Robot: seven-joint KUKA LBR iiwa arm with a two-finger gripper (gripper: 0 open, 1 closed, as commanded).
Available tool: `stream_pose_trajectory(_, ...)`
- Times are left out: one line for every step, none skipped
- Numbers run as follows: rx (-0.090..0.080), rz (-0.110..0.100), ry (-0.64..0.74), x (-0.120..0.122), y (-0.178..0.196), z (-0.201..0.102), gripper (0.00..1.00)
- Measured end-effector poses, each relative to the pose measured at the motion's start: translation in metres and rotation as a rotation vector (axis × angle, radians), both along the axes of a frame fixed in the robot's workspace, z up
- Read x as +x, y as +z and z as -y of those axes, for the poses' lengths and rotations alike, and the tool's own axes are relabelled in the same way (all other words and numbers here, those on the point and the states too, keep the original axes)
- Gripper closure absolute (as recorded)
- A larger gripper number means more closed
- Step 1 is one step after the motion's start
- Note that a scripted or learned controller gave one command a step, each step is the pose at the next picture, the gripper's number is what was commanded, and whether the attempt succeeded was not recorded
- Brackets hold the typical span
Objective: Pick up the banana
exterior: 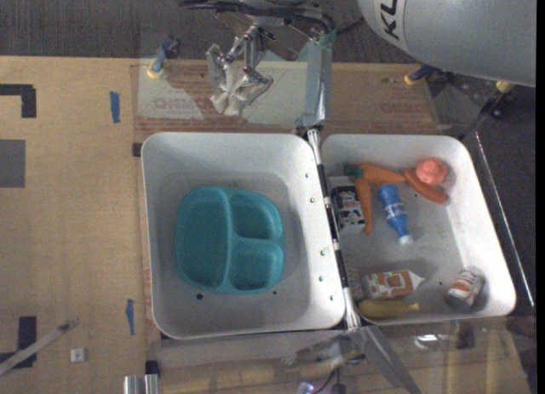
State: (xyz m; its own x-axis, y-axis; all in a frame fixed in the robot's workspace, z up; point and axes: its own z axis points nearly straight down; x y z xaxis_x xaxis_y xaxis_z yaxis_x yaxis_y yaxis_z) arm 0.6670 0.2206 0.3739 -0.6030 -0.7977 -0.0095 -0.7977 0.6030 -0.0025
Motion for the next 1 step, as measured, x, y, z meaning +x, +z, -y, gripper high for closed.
stream_pose_trajectory(0.008, 0.010, -0.005, 0.0017, 0.0136, 0.0006, 1.00)
